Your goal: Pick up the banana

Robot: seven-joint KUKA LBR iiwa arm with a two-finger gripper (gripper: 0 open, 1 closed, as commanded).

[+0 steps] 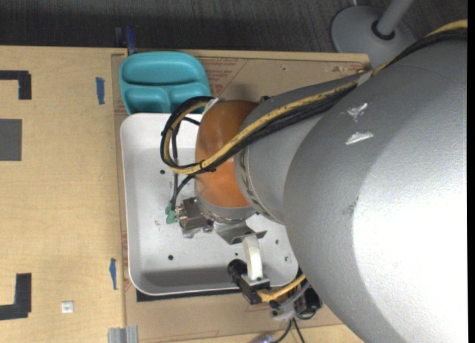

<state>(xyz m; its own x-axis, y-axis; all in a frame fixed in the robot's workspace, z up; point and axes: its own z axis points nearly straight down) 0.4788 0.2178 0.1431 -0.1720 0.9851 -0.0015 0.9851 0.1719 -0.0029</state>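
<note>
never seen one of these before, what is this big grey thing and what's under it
The big grey shape is a robot arm, seen from a single camera fixed above the bench and looking down at a slant. The arm reaches in from the right and takes up much of the picture because it is close to the lens. The orange band sits just above its wrist, with black and yellow cables looping beside it.

Under the arm is a shallow white bin resting on a tan bench. Just beyond the bin's far edge lies a teal plastic tray with compartments.

The arm's job is to pick up a banana, but the arm covers much of the bin and I cannot make one out. The wrist hardware points down into the bin, so I cannot tell whether anything is held.
</note>
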